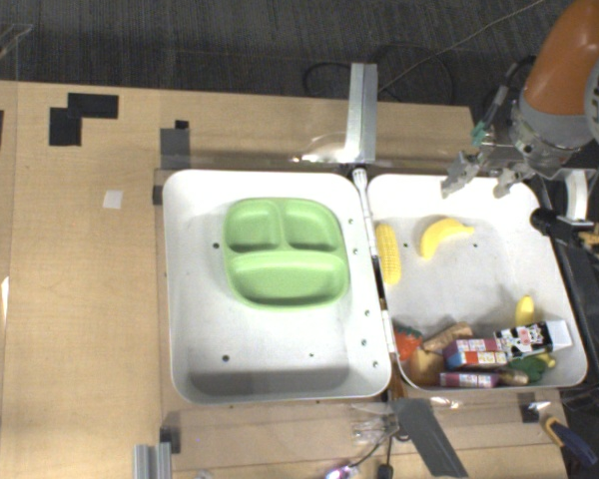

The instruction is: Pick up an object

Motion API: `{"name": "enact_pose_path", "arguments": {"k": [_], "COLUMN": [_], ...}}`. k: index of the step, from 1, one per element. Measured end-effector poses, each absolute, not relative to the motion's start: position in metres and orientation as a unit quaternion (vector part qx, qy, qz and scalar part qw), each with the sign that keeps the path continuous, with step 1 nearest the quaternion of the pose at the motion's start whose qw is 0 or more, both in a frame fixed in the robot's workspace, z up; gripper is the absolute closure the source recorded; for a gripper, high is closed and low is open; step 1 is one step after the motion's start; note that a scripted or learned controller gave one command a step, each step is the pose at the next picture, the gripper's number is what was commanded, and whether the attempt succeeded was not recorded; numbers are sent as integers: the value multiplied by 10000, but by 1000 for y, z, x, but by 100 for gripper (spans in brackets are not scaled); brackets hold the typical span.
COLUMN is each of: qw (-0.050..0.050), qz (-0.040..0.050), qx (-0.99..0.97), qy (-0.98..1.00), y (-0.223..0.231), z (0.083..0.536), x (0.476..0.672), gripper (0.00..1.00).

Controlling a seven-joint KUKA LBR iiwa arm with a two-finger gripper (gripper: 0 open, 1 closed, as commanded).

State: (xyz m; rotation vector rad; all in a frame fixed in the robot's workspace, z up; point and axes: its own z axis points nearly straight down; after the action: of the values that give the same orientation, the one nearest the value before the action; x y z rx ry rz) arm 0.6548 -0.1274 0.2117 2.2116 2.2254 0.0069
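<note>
Objects for picking are gathered in the right bin (559,267) on the bench (70,267). The end effector (484,178), seen spread open and empty above the far rim, is best lowered over the isolated banana (444,235), well apart from the clutter.

This is a robotics lab, not a home. A wooden bench (70,297) stands on dark grey carpet (230,13) and carries black marker patches (80,116). Two white bins (270,377) sit side by side, separated by a metal bracket (362,108). An industrial robot arm (569,68) reaches in from the right, and loose cables (449,58) run over the floor. The plastic toy food (445,236) and the green divided tray (285,250) look like test objects
</note>
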Motion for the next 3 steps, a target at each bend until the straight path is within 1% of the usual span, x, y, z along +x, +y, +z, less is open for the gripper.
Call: {"name": "enact_pose_path", "arguments": {"k": [1,2,3], "qw": [30,70,107], "qz": [18,37,57], "qx": [6507,6488,6474], "qy": [7593,7609,7621], "y": [-173,-172,-171], "z": [151,164,178], "x": [670,673,675], "gripper": [0,100,100]}}
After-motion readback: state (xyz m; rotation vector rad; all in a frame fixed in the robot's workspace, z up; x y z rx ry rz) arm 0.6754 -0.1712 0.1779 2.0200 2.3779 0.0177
